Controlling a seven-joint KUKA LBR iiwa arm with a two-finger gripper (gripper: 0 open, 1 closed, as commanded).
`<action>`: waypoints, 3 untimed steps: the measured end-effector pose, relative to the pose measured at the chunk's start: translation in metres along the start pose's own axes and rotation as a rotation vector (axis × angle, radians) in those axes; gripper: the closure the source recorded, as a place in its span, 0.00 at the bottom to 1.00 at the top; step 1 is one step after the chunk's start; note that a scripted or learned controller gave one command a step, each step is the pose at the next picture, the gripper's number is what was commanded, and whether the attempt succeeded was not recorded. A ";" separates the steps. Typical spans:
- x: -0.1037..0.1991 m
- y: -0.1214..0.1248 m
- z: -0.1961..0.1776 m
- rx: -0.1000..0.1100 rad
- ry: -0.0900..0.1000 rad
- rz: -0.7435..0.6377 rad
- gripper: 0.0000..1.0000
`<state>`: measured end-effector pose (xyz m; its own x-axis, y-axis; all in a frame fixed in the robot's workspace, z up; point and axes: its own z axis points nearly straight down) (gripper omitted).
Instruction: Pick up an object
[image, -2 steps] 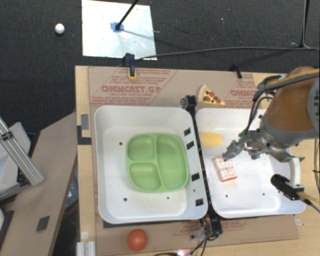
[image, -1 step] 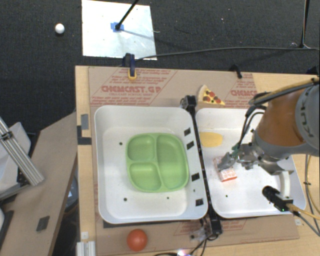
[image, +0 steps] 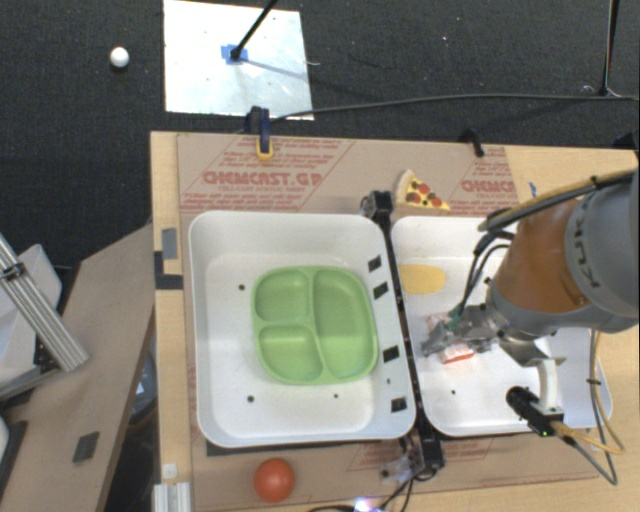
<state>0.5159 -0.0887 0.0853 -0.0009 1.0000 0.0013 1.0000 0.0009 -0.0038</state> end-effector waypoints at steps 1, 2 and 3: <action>0.000 0.001 -0.013 -0.004 -0.001 0.000 1.00; 0.003 0.012 -0.064 -0.009 -0.002 -0.004 1.00; 0.002 0.021 -0.125 -0.012 -0.003 -0.004 1.00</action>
<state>0.5378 -0.0868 0.2103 -0.0047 1.0000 -0.0012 1.0000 0.0047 0.0083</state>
